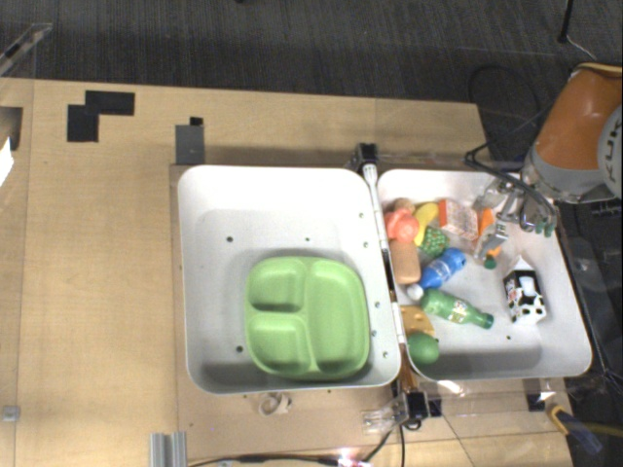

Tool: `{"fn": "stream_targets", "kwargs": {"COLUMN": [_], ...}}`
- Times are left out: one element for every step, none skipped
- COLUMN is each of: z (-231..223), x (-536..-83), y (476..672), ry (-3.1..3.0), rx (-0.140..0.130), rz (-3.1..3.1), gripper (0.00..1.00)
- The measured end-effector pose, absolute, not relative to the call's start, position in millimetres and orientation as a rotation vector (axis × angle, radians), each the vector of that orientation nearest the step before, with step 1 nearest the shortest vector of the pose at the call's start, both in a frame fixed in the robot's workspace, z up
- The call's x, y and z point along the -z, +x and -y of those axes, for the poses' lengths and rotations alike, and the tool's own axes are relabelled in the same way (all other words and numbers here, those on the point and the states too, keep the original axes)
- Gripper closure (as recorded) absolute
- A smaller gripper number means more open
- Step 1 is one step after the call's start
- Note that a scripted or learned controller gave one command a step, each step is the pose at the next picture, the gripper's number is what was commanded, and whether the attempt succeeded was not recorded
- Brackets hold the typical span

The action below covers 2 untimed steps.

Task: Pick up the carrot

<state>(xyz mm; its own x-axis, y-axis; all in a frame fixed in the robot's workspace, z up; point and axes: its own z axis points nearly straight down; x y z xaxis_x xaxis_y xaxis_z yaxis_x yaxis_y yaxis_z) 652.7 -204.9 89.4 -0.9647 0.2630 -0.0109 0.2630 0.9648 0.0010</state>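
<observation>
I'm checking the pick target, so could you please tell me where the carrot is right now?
The carrot lies in the right bin, near its far wall, just left of the gripper and right of the yellow toy.

We see a pale wooden surface [97,290] bearing two shallow white bins side by side. The left bin [209,212] and right bin [565,339] touch along their shared edge.

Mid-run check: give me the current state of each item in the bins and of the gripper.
gripper: low over the right bin's far part, above the carrot
carrot: lying in the right bin, not lifted
blue bottle: lying on its side
green bottle: lying on its side
cow toy: lying apart, near the right wall
green tray: flat in the left bin, compartments unfilled
</observation>
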Motion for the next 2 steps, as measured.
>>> {"fn": "stream_targets", "kwargs": {"z": [204.5,203.8], "x": [-88.1,-103.0], "y": [647.9,652.1], "ry": [0.861,0.846], "rx": [-0.002,0.0], "rz": [-3.009,-2.999], "gripper": [0.0,1.0]}}
